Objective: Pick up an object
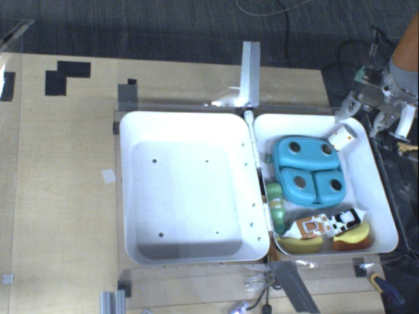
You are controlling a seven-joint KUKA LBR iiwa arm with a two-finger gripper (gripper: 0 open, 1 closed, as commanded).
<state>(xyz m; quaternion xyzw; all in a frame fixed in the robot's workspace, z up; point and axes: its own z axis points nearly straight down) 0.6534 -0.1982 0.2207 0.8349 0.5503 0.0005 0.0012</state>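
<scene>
The right bin (pixel 370 175) holds several objects. A large blue four-cup moulded piece (pixel 309 171) lies in its middle. A green bottle (pixel 275 201) lies along the left wall. At the front edge sit two yellow fruit-like pieces (pixel 302 244), a small orange-and-white box (pixel 314 226) and a black-and-white item (pixel 342 221). A small white block (pixel 342 138) sits at the bin's back right, just below my gripper (pixel 373 113). The gripper hovers over the bin's back right corner, at the right edge of the view, and the arm above it is cut off.
The left bin (pixel 131 175) is a bare white tray beside the right one. A metal post (pixel 251 77) rises behind the seam between the bins. A cable (pixel 281 8) lies on the dark floor behind the bench.
</scene>
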